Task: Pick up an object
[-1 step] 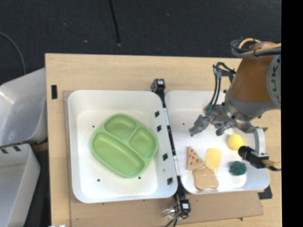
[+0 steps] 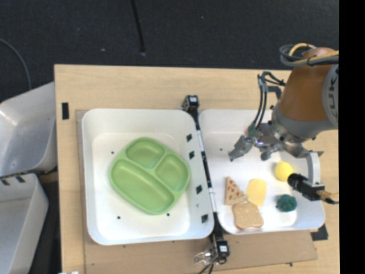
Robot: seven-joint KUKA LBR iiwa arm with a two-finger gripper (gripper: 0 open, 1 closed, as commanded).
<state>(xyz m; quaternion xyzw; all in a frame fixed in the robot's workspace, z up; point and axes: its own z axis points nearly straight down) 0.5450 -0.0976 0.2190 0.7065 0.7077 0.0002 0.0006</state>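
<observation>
Camera view, looking down on the desk: 2 white bins side by side. Left bin holds 1 green divided plate, lying flat. Right bin holds 5 loose items clustered at its near end, apart enough for a pick: pizza slice, toast, yellow piece, lemon, green broccoli. Gripper hangs over the right bin's middle, holding nothing visible; how far its fingers are spread cannot be told.
</observation>
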